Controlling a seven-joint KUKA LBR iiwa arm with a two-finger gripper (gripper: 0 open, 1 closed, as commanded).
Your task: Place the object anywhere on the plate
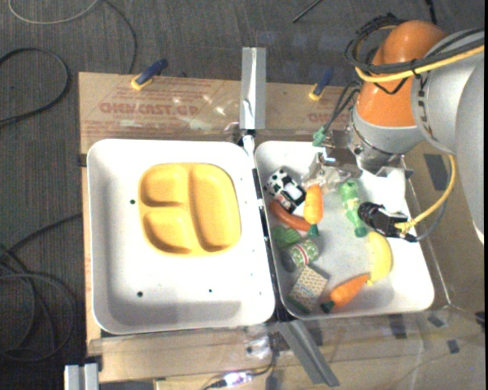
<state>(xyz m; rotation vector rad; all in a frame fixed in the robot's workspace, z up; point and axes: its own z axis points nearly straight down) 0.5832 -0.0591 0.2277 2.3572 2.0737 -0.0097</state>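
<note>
The yellow sectioned plate [191, 208] lies in the left white bin [114, 299], with nothing on it. Every loose thing sits in the right white bin [419, 295], on the far side of the shared wall from the plate, and which of them counts as the object is not clear.

The hand [332, 167] hangs over the back of the right bin, well apart from the plate. Just below it, leaning upright, is a small orange toy carrot [313, 204] — near the hand, though whether they touch I cannot tell, nor whether the hand is wide or narrow. Between the carrot and the plate sit a black-and-white toy [286, 189] and a red sausage-like piece [290, 217]. Further toward the front of the bin lie green pieces [297, 246], a patterned card [309, 284], a second, larger carrot [350, 289] and a yellow banana [381, 257] — all farther from the hand than the small carrot is.

The arm [439, 96] comes in from the side away from the plate, its orange band [394, 59] above the wrist, bent down over the right bin. A black cable plug [374, 215] hangs beside a pale green bottle [350, 193].
</note>
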